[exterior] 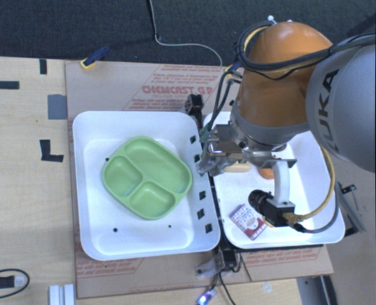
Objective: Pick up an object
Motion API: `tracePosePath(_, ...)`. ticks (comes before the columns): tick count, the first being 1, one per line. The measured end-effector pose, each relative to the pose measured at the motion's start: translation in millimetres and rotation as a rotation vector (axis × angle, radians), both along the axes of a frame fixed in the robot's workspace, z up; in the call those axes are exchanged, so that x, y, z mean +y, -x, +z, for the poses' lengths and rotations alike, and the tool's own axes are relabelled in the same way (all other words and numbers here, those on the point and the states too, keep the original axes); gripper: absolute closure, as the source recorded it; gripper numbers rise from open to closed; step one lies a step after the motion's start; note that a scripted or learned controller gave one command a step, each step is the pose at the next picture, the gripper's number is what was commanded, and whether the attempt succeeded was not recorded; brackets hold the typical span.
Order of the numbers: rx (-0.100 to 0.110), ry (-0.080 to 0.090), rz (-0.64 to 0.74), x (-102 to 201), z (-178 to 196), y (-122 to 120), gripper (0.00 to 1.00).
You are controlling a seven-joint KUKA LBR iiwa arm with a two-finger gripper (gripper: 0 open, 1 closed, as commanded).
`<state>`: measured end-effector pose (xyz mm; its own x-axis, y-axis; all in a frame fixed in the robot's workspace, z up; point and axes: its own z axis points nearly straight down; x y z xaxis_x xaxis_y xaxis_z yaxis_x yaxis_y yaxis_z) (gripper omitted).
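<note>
The pale green, three-compartment plastic plate (147, 178) lies flat in the left white bin (89, 189), roughly at its middle. Right of that plate, past the divide between the two bins, the grey arm with its orange band (283, 75) hangs low over the right white bin (315, 151). Its gripper (208, 159) sits at the bin's near-plate edge, and I cannot tell how its jaws stand. Further right of the plate, a small red-and-white packet (246, 220) lies on the bin floor, beside a black part of the arm's wrist. An orange-and-tan object (251, 168) peeks out beneath the wrist
</note>
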<state>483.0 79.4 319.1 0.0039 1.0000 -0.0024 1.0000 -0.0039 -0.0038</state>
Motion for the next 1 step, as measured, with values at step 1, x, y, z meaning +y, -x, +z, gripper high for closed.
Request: tracePosePath(1,-0.005,-0.002,0.004,-18.3,30.8,-0.8,1.0)
